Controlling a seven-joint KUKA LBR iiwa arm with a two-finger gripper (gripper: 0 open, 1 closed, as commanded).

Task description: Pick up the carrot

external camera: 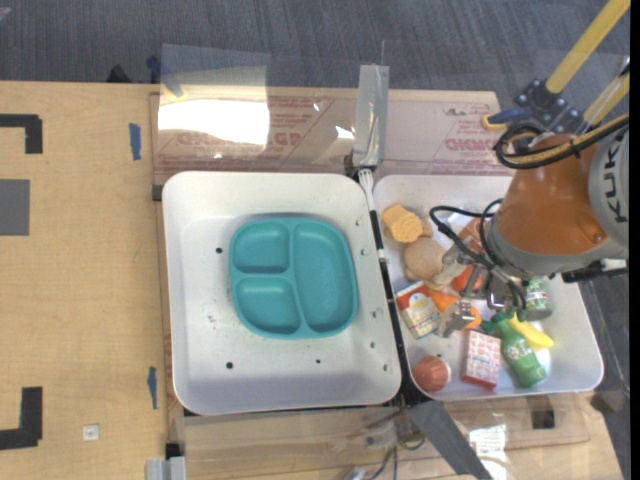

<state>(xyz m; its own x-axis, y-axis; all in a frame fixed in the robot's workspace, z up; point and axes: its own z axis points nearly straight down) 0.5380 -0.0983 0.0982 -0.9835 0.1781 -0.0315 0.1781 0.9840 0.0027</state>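
Observation:
The carrot appears as a small orange piece in the middle of the right bin, mostly covered by the gripper's body. The gripper hangs below the orange wrist band, low over the pile of items, right at the carrot. Its fingertips are lost among cables and clutter, so contact with the carrot cannot be made out.
Around the gripper in the right bin lie a round waffle, a beige lump, a white and orange packet, a red ball, a red carton and a green bottle. A teal divided plate sits in the left bin.

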